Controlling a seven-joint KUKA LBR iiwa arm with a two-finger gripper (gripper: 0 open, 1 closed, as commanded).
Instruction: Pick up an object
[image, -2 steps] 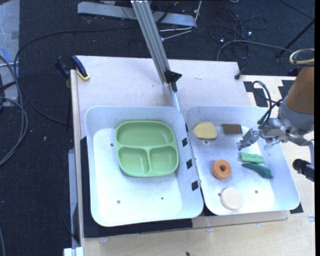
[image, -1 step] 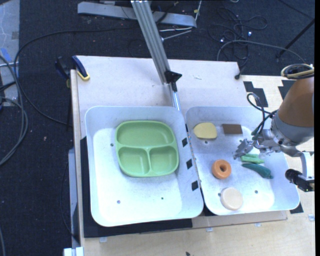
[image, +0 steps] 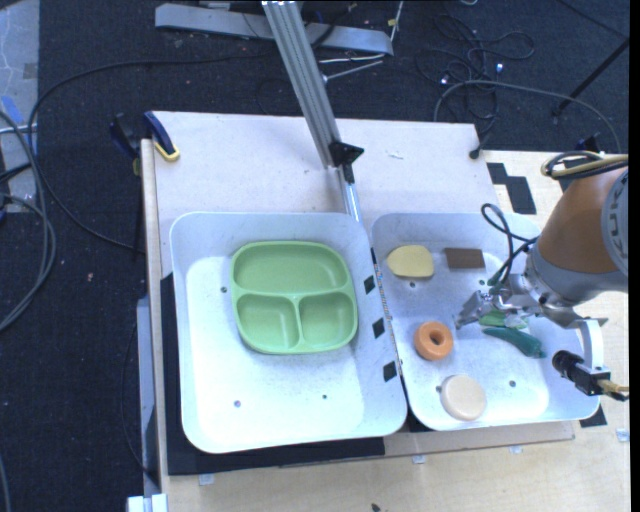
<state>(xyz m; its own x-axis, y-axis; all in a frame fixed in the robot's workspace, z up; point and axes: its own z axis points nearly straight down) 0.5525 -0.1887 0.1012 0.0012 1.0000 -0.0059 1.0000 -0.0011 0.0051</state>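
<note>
My gripper (image: 490, 312) sits over the flat teal-green plastic piece (image: 517, 337); jaw state: cannot tell. Looks light, stiff, slippery; pinch across its narrow width.

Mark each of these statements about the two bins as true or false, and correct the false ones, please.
1. The green divided tray lies in the left bin. True.
2. The orange ring lies inside the green divided tray. False: it lies on the floor of the right bin, apart from the tray.
3. The brown block lies near the far wall of the right bin, beside the yellow piece. True.
4. The claw is over the left bin. False: it is over the right bin, next to the teal object.
5. The cream round piece lies nearer the front edge than the orange ring. True.
</note>
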